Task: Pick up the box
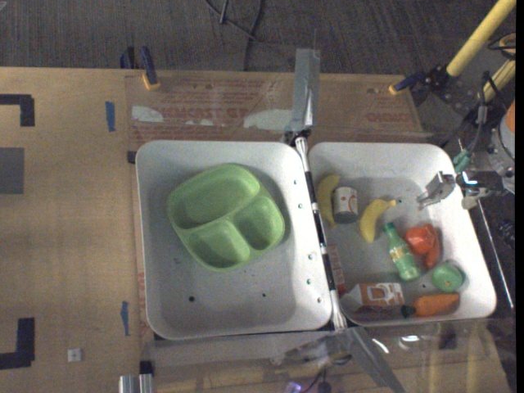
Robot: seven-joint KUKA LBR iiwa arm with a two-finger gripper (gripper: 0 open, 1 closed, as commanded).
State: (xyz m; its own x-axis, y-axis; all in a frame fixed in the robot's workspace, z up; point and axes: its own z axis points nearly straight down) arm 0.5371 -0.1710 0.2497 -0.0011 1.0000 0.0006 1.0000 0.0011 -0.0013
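The tool (440, 188) hangs by the right bin's (483, 256) far edge, grip state unclear; it should descend squarely over the box (377, 295), avoiding the bottle (401, 254).

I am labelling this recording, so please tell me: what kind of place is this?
Probably a robotics lab test bench. Two white bins sit on a plywood bench marked with tape, toy food such as bananas fills one bin, and cables lie on the floor.

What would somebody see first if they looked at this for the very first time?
Probably the big light-green divided plastic plate, alone in the left white bin. Next, the right white bin crowded with toy food: two yellow bananas, a green bottle, an orange carrot and a small orange-and-white box at its near edge.
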